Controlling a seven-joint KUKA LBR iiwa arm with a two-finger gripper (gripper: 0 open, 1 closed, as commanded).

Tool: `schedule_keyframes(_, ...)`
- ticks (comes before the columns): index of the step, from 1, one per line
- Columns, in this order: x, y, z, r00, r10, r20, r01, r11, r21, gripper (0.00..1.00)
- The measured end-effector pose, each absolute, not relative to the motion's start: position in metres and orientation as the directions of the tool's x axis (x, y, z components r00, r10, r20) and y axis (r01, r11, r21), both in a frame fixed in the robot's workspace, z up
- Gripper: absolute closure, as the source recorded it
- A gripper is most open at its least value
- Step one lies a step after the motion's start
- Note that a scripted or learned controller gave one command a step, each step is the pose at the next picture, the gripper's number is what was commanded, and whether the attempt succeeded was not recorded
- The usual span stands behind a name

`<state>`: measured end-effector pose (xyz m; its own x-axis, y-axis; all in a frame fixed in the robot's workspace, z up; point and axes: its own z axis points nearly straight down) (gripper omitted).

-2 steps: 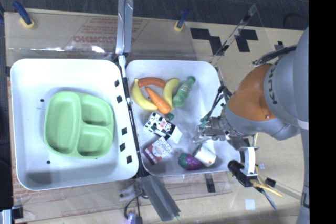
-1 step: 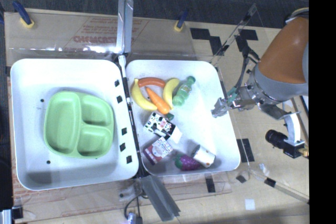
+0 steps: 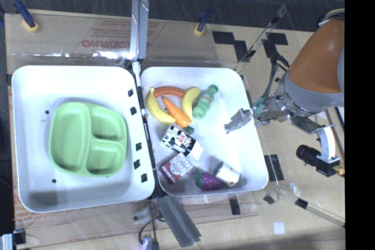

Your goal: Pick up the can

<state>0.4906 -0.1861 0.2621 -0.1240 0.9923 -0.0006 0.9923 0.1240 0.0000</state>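
A dark red can [image 3: 176, 167] with a pale label lies on its side near the front of the right bin [image 3: 253, 143]. It rests between a black-and-white patterned box [image 3: 177, 138] and purple grapes [image 3: 208, 181]. My gripper [image 3: 238, 120] hangs over the right side of this bin, up and to the right of the can and well apart from it. Nothing shows held in it.
Two bananas [image 3: 153, 108], a carrot [image 3: 176, 111], a red sausage-like piece [image 3: 170, 91] and a green bottle [image 3: 204, 102] crowd the back of the right bin. A white cylinder [image 3: 227, 174] lies front right. The left bin holds a green divided plate [image 3: 88, 139].
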Motion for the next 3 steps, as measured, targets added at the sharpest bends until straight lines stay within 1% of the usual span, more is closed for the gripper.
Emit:
schedule_keyframes(1, 0.479, -0.210, 0.150, 0.000, 1.000, 0.002, 1.000, 0.000, -0.005, 0.00)
schedule_keyframes(2, 0.476, -0.197, 0.091, 0.089, 0.996, 0.001, 0.996, -0.089, -0.004, 0.00)
schedule_keyframes(3, 0.476, -0.197, 0.101, 0.084, 0.996, 0.002, 0.996, -0.084, -0.006, 1.00)
